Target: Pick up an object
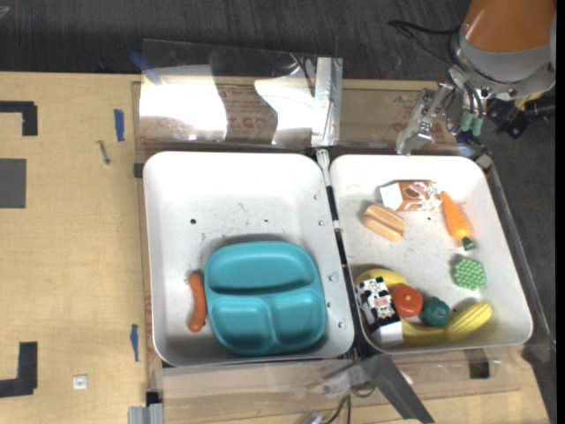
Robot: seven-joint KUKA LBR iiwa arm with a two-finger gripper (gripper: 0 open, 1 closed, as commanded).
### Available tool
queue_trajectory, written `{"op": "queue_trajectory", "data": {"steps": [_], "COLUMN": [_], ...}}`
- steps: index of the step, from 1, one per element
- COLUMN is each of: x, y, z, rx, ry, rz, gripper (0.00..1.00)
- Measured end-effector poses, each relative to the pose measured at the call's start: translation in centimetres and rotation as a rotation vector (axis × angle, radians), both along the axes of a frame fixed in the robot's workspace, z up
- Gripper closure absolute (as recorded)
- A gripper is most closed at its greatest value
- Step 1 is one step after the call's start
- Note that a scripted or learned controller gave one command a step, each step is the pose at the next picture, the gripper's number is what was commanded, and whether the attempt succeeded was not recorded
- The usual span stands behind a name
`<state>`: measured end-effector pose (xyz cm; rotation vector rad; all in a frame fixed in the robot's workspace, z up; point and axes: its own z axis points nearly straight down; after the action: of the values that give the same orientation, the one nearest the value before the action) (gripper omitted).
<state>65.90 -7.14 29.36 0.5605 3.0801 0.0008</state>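
Here, the two white bins are smooth, shallow plastic with rounded corners, sitting side by side on a pale wooden bench. The left bin [168, 193] holds a glossy teal tray [265, 297] moulded into three compartments, with a thin orange sausage [197, 302] lying just beside its left edge. The right bin [503, 237] carries a scatter of toy food: a tan hot dog bun [384, 222], a white and orange carton [409, 195], an orange carrot [455, 218], a bumpy green ball [469, 274], a yellow banana [468, 318], a red tomato [408, 302], a dark green round piece [435, 309] and a black and white patterned block [377, 304] (these last few crowd together, touching). The gripper [422, 127] hangs beyond the far edge of the right bin, with the carton and bun the nearest objects below it in the view. Its metal fingers [430, 111] look slightly parted, and nothing sits between them.
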Motion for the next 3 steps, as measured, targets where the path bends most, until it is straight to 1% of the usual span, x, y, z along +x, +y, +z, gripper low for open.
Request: {"op": "queue_trajectory", "data": {"steps": [1,2,3], "x": [-3.1,-2.1,-0.2], "y": [-1.0,-1.1,0.8], "z": [-1.5,0.5,1.4], "rx": [0.000,0.000,0.002], "ry": [0.008,0.000,0.002], "rz": [0.173,0.033,-0.145], "gripper": [1.00,1.00,1.00]}}
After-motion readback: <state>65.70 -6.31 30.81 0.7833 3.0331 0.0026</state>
